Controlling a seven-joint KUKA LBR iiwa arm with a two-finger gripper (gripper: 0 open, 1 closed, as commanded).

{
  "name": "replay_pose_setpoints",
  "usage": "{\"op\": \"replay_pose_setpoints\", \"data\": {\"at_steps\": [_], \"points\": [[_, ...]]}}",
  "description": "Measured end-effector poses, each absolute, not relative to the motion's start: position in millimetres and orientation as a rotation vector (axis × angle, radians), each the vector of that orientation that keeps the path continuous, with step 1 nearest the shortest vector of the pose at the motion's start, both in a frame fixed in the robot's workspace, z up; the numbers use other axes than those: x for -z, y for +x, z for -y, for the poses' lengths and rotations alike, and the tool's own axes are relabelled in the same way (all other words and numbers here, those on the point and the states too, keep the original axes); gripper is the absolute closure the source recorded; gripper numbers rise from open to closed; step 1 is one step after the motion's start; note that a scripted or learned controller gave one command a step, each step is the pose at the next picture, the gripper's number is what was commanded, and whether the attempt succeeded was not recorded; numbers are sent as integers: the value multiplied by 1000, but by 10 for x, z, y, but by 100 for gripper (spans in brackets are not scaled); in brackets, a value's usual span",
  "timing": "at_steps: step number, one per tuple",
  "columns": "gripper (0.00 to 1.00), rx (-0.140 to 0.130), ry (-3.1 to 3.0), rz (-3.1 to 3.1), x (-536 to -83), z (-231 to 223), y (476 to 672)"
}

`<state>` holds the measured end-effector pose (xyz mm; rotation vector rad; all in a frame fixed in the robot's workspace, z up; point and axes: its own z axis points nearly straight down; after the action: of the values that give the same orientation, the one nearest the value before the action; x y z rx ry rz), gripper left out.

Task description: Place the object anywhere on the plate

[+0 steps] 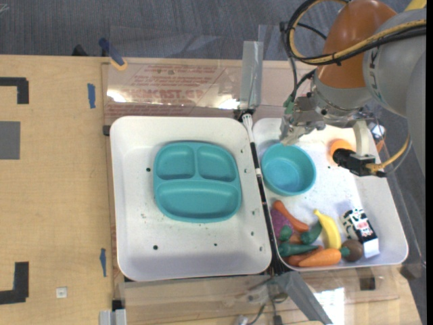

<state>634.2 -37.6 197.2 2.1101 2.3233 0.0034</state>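
A teal divided plate (197, 181) sits in the left bin (128, 202). In the right bin (389, 208), a teal bowl (289, 169) lies beside toy vegetables and a banana (329, 227). The claw (292, 128) hangs just above the bowl's rim; its state is unclear.

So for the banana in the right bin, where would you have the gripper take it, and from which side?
I'd take the banana across its middle, coming straight down from above. It lies flat and curved, its narrow width facing up, so the jaws could straddle it there. The carrot and other toys crowd its lower end, and the blue bowl sits above it, so a sideways approach looks blocked.
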Motion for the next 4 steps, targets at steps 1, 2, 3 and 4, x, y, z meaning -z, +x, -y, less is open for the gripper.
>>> {"op": "replay_pose_setpoints", "data": {"at_steps": [1,2,3,4], "points": [[100,-2,2356,-2074,-1849,468,6671],[100,-2,2235,-2205,-3817,-29,6670],[100,-16,2331,-2088,-4941,434,6659],[100,-7,2327,-2098,-4987,389,6674]]}}
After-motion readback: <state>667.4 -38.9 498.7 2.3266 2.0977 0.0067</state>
